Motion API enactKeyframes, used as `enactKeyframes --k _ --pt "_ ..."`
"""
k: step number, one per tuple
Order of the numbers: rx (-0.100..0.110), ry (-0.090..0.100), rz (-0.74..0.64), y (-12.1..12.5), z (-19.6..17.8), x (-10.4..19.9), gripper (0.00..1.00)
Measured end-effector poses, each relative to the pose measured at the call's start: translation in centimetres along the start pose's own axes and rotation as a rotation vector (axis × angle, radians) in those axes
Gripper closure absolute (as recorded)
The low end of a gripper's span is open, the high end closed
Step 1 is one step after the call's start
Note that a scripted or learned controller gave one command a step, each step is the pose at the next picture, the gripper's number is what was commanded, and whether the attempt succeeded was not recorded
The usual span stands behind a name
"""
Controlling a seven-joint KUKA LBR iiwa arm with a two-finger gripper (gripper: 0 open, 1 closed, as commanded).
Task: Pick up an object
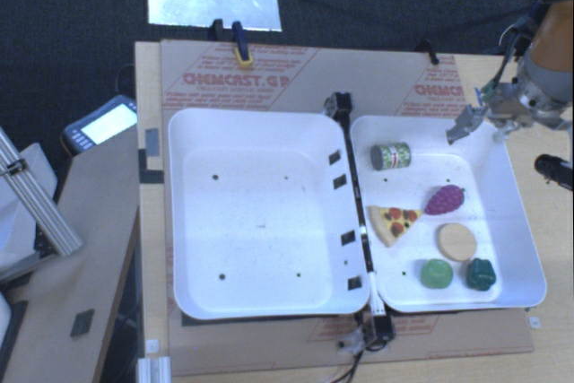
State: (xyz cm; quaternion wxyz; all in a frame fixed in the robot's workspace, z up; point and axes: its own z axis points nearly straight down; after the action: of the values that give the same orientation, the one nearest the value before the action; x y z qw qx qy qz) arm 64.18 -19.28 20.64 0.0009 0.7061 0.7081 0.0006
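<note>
Presently, stock on the bench:

Right bin (pixel 516 193), lower right of the frame, holds six items. Can (pixel 391 156): lying on its side near the bin's upper left corner, green label; stiff, probably light, likely to roll if nudged; best taken across the round body. Grapes (pixel 445 199): purple bunch at mid-bin, probably a light plastic toy with a bumpy surface that should give good purchase. Pizza slice (pixel 394 222): flat, against the bin's left wall; thin and low, judged hard to get fingers under. Disc (pixel 456 241): tan, round, flat, just below the grapes; same difficulty. Green ball (pixel 437 274): lower middle of the bin, smooth, may slip. Pepper (pixel 481 274): dark green, just beside the ball at the bin's lower right; chunky, an easy shape to pinch.

Left bin (pixel 260 211): centre of the frame, white.

Gripper (pixel 484 117): upper right of the frame, above the right bin's far rim, well apart from every item and holding nothing; whether its fingers are apart or together cannot be told from here.

Judgement: no pick has begun; grapes or pepper look the safest choices.
</note>
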Motion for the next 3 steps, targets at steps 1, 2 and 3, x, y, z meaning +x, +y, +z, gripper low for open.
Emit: enactKeyframes --k 1,2,3 --pt "-0.014 -0.004 -0.004 3.0 -10.8 1.1 0.00" --pt "-0.020 -0.005 0.000 -5.0 -26.9 2.3 0.00" --pt "-0.006 -0.003 -0.005 -4.8 -26.8 2.3 1.00"
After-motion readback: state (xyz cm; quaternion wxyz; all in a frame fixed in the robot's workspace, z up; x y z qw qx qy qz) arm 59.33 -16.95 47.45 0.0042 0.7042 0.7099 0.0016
